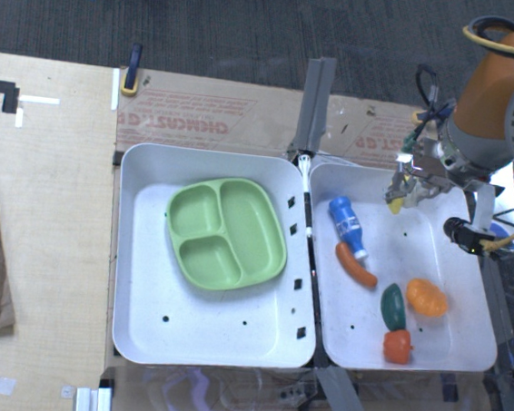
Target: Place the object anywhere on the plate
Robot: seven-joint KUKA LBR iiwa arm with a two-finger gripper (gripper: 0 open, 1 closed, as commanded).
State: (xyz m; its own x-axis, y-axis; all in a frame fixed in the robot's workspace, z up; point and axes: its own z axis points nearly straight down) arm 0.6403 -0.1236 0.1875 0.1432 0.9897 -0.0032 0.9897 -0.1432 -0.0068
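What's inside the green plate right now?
The green plate in the left bin shows three bare compartments, nothing lying in them. The bin floor under the plate is covered.

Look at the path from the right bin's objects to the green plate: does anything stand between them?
Yes. The two bins' adjoining raised walls lie between the hot dog and the green plate; anything carried must be lifted over them.

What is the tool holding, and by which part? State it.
It cannot be told: a small yellow piece shows at the tool, too small to identify.
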